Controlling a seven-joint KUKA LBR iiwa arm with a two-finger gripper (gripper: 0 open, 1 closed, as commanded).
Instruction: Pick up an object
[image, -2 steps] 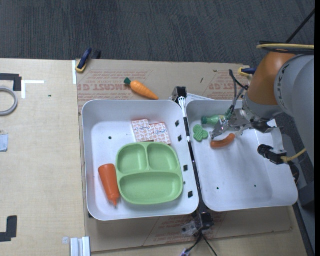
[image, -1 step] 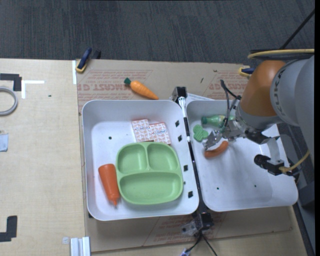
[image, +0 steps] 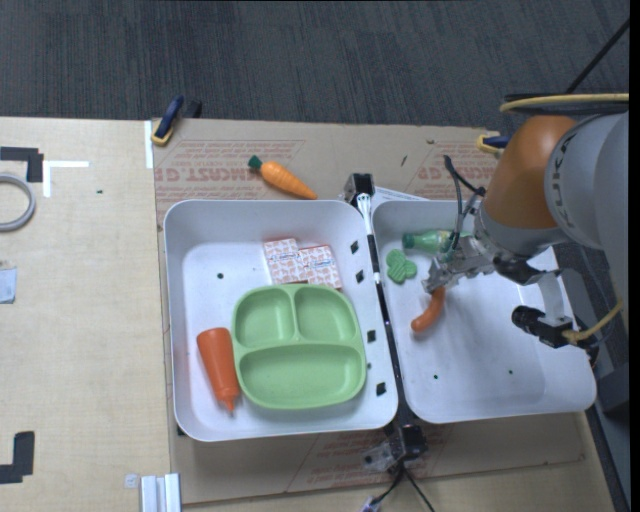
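In the right bin (image: 500, 385) an orange sausage-shaped toy (image: 426, 316) lies tilted near the bin's left wall. My gripper (image: 440, 282) is down inside that bin, right at the toy's upper end. The wrist hides the contact, so I cannot see whether it has the toy. A green leaf-shaped piece (image: 400, 266) lies just left of the gripper. A small green bottle-like item (image: 425, 240) lies behind it, near the bin's back wall.
The left bin (image: 176, 300) holds a green divided plate (image: 298, 346), an orange carrot toy (image: 218, 366) and a pink-and-white packet (image: 298, 262). Another carrot (image: 284, 178) lies on the cardboard behind the bins. A blue clamp (image: 168, 120) sits at the back left.
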